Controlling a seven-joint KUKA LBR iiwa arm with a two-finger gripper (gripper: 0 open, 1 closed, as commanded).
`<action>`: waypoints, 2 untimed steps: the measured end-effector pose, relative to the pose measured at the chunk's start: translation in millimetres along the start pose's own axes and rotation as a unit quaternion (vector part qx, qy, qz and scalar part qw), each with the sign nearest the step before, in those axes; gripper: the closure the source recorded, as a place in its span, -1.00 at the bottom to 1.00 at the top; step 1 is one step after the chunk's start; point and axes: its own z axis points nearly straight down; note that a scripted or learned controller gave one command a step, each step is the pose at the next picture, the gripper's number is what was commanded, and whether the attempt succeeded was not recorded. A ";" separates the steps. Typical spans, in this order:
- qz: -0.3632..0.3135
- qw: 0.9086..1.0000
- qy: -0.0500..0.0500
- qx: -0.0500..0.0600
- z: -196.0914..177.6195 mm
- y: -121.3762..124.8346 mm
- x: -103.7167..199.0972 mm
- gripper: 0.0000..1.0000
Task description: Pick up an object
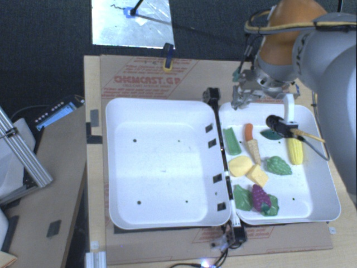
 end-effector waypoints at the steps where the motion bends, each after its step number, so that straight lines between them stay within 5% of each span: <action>1: -0.003 1.000 0.003 0.003 -52.4 -37.0 111.0 1.00; 2: 0.002 1.000 0.000 0.001 -125.6 -32.6 107.2 1.00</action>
